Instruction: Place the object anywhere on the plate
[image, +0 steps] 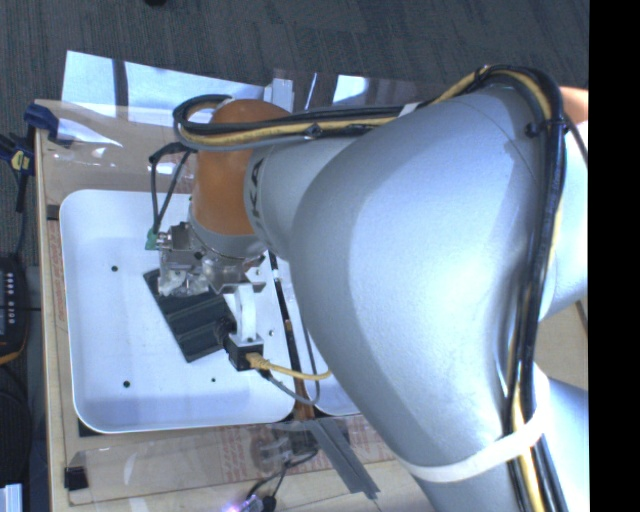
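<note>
The gripper (192, 325) hangs low over the middle of the left bin (90, 300), reaching in from the right. How it is set, and whether it has anything, I cannot tell; the arm (420, 260) covers the right bin. I can make out neither object nor plate, so the step is likely still the pick, and finding the object comes next.

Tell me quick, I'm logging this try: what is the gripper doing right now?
Gripper: cannot be told; it hangs over the left bin, its dark body seen from above.
</note>
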